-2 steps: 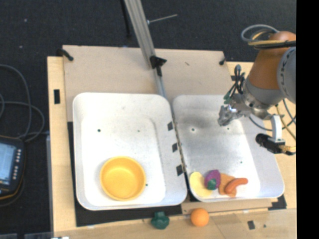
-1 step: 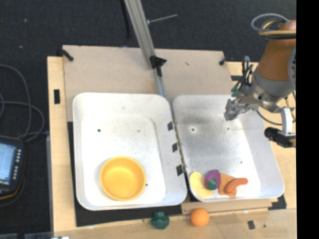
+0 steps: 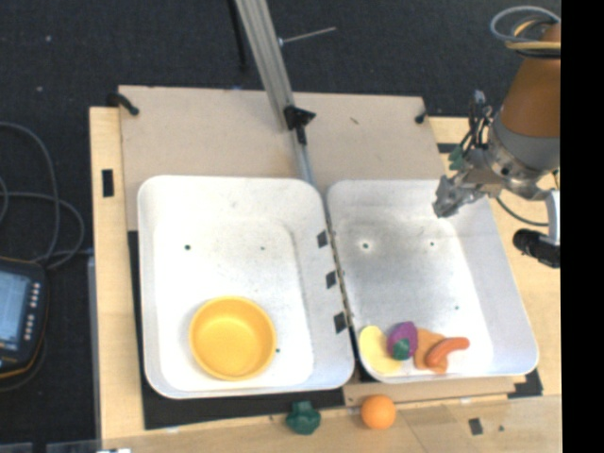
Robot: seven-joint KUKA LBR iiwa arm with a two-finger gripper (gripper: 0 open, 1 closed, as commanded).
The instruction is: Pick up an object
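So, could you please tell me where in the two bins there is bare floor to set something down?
Left white bin: everything above and right of the round yellow bowl is bare. Right white bin: the middle and far part are bare, below the tool. Its near edge is crowded: pale yellow piece, purple toy, green piece, orange toy.

Two bins side by side on bench (image 3: 109, 253). Left bin (image 3: 226, 215): bowl (image 3: 232, 337) in near part. Right bin (image 3: 425, 253): banana (image 3: 370, 347), eggplant (image 3: 403, 340), carrot (image 3: 444, 349) bunched at near edge, touching. Ball (image 3: 377, 411) & small obj (image 3: 303, 418) on bench in front of bins. Gripper (image 3: 451, 199) over right bin's far-right corner.
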